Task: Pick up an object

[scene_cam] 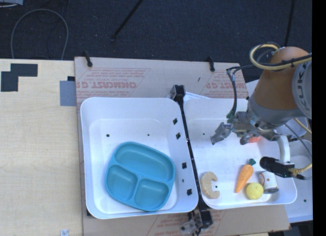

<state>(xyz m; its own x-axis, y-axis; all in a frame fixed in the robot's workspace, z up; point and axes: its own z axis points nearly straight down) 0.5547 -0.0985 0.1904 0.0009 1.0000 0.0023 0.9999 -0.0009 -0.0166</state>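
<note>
while my arm reaches in over the right bin, my fingers hang above its bare white floor, with nothing visible between them; i cannot tell how wide they stand. the carrot lies near the bin's front edge, well apart from my fingers, with a yellow ball just beside its tip and a pale curved piece to its left. a blue divided tray rests in the left bin.

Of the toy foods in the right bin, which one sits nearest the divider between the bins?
The beige curved biscuit. It lies close beside the divider, while the carrot and the yellow lemon sit farther right.
</note>
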